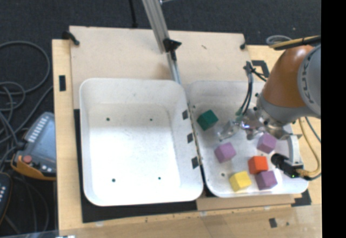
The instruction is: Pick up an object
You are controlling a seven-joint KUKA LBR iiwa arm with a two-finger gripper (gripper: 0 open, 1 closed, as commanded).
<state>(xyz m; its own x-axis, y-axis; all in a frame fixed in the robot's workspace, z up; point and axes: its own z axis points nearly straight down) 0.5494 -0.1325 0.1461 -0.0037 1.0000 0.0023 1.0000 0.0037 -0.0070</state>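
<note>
Green, mauve, orange and yellow blocks all lie loose on the floor of the right bin [216, 91], so no pick is done yet and the whole grasp and lift remain. The claw [233, 127] hangs low among them, and whether it is released or clenched I cannot tell; nothing is visibly caught in it. Nearest are the green cube [207, 119], just to its left, and a mauve cube [225, 151], just below it; both are squat, with no long axis, resting slightly skewed to the bin walls.
</note>
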